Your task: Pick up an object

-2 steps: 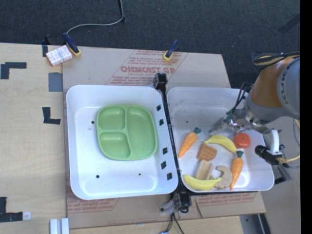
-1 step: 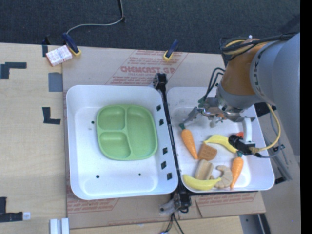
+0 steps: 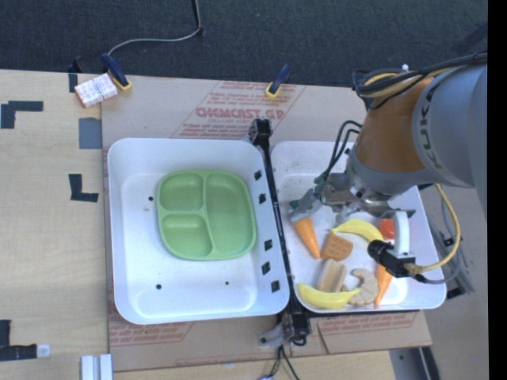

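so far nothing looks lifted: the gripper (image 3: 305,205) sits low in the right bin (image 3: 428,295) beside a carrot (image 3: 307,237), its grasp impossible to tell.

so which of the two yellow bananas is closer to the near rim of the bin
The yellow banana lying along the right bin's near rim. The other curved yellow banana sits farther back, just below the grey arm.

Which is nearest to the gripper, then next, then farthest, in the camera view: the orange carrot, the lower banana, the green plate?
From the gripper:
1. Orange carrot, just below it in the right bin.
2. Lower banana, at that bin's front edge.
3. Green plate, in the left bin.
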`<state>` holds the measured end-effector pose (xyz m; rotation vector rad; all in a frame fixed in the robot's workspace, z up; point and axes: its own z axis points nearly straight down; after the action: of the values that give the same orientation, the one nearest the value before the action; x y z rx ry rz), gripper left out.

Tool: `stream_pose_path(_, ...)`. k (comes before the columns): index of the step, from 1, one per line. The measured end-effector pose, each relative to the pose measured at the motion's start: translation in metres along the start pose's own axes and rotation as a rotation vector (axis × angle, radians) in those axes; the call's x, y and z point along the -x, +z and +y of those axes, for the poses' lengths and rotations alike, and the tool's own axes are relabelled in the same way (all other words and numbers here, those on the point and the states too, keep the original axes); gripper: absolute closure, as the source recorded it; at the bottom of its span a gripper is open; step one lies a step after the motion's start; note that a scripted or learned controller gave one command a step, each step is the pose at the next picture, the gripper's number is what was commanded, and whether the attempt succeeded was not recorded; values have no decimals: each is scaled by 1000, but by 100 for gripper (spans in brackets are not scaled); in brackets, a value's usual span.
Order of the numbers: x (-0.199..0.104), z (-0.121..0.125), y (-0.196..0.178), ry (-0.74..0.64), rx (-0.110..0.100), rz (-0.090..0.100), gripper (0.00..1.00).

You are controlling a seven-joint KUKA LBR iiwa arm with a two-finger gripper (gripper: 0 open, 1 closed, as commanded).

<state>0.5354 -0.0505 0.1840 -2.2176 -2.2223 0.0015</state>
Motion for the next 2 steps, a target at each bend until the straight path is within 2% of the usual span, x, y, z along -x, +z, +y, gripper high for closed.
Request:
stream_pose_path(1,47,-11,72,2,-1,-1,0)
stream_pose_path(2,43,22,54,1,1,0,0)
